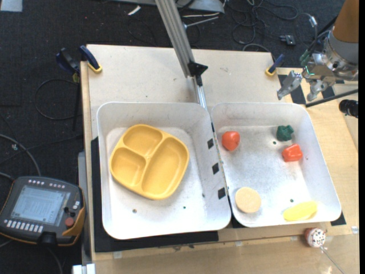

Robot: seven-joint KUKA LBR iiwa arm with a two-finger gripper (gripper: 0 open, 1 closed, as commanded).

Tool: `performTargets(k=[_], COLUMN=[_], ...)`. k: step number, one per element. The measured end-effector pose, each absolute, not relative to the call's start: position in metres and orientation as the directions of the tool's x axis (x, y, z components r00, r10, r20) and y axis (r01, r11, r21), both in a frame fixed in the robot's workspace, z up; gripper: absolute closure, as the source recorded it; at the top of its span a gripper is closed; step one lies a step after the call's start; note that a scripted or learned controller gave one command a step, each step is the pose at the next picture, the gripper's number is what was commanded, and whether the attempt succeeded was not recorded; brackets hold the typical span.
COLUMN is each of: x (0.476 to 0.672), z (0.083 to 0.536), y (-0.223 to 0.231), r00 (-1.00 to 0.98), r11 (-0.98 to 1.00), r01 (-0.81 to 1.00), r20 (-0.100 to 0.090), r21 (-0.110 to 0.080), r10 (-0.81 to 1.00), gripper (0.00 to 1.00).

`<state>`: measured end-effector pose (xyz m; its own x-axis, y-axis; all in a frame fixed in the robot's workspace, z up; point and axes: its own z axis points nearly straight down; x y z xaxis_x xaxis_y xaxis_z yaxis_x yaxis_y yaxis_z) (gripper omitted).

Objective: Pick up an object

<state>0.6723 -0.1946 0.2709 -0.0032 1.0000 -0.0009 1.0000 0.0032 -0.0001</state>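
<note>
Fingers [311, 90] spread, empty, above right bin's [319, 153] far corner.

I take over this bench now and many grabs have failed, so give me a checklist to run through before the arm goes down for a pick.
1. Claw carries nothing: ok, nothing hangs from it.
2. Claw stands over a target: not ok, it sits beyond the right bin's far corner, not above any item.
3. Finger opening: cannot tell, the claw is too small and cluttered to read.
4. Targets lie apart from each other: ok, the green piece, red piece, orange-red piece, tan disc and yellow piece all have gaps around them.
5. Yellow piece clear of the wall: not ok, it lies near the bin's near rim.
6. Yellow divided plate out of the way: ok, it lies in the left bin.
</note>
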Motion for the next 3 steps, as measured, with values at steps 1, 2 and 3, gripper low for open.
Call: performTargets(k=[1,2,3], x=[0.673,0.64,0.643], z=[0.281,0.141,0.157], y=[-0.194,-0.212,-0.212], r00=[-0.006,0.002,0.001], r11=[0.006,-0.002,-0.001], r01=[1.0,1.0,1.0], r20=[-0.003,0.001,-0.002], r21=[0.002,-0.008,0.003], r10=[1.0,1.0,1.0], gripper=[1.0,1.0,1.0])
